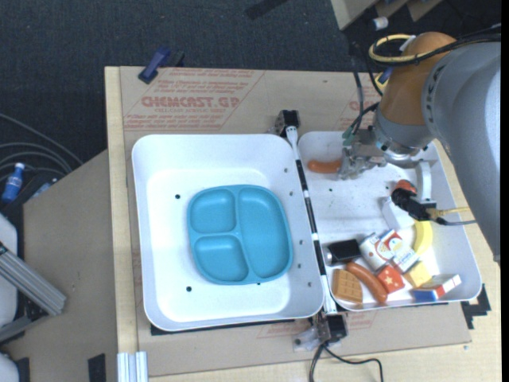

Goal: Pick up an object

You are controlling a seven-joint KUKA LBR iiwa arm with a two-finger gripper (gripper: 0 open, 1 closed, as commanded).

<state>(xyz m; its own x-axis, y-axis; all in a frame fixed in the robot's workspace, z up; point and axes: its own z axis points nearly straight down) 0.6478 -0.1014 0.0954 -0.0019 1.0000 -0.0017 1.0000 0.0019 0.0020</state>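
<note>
Gripper [351,168] hovers low beside the small orange sausage [323,166] in the right bin [465,249] (finger state: I cannot tell); closing off-centre could nudge it away.

A light blue, three-compartment plastic plate [238,234] is seen lying in the left shallow white bin [151,213], while the two-finger gripper [352,168] is lowered into the right white bin [469,265], beside a small orange sausage-shaped toy [323,165].

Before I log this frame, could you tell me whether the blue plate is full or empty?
Empty: all three compartments of the blue plate show bare blue, and it lies alone in the left bin.
</note>
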